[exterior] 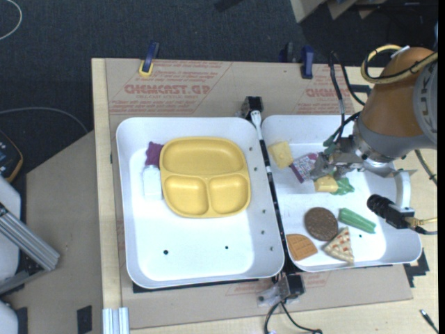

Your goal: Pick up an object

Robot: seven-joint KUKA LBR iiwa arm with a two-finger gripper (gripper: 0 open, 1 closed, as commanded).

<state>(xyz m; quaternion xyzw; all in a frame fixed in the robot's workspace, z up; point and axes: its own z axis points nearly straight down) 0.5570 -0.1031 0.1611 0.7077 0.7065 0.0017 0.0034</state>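
Observation:
The gripper [332, 167] hangs low in the right bin [389, 252], near its upper middle, under the grey wrist and orange band. Right below it lie a small yellow piece [325, 184] and a green bit [345, 185]. A purple-and-white wrapper [303, 165] rests just left of the gripper. A pale yellow block [281, 154] sits further left by the bin wall. Toward the front lie a brown round cookie [320, 223], a green pepper-like piece [357, 220], an orange waffle-like piece [300, 246] and a pizza slice [341, 245].
The left bin [139, 256] holds a yellow three-compartment plate [205, 175], with a purple item [152, 153] and a white item [151, 183] at its left side. A black cylinder [386, 210] on the arm juts over the right bin's right part.

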